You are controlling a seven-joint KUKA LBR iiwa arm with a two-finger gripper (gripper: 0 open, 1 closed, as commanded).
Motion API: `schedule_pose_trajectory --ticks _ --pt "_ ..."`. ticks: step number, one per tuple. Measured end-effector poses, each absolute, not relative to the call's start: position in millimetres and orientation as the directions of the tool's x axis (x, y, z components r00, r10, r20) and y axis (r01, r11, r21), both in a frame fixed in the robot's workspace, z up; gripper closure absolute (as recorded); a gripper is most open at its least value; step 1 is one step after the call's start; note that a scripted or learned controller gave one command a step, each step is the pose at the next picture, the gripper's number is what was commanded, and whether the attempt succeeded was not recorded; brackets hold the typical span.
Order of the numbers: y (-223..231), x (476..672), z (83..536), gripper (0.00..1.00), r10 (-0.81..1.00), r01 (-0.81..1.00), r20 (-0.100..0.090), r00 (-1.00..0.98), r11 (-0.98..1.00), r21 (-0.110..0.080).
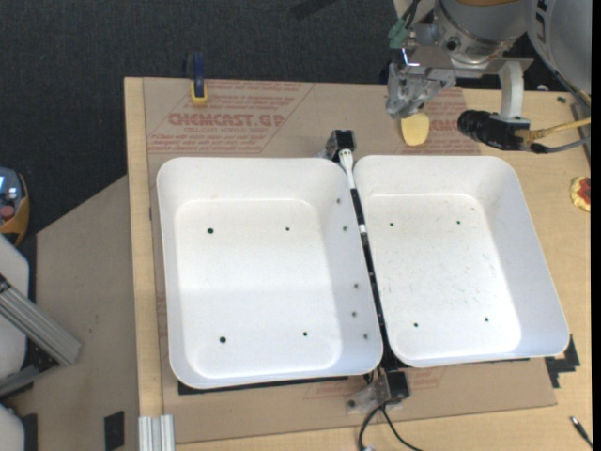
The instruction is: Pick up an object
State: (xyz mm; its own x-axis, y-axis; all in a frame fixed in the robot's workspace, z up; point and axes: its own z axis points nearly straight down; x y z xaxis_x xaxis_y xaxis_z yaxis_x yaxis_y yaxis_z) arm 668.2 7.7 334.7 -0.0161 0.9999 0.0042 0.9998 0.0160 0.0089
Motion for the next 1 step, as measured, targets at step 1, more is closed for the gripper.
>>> schedule_pose_trajectory --ticks 1 --pt "-109.2 666.3 395.6 1.00 1.000 1.000 -0.007 0.010 -0.009 0.011"
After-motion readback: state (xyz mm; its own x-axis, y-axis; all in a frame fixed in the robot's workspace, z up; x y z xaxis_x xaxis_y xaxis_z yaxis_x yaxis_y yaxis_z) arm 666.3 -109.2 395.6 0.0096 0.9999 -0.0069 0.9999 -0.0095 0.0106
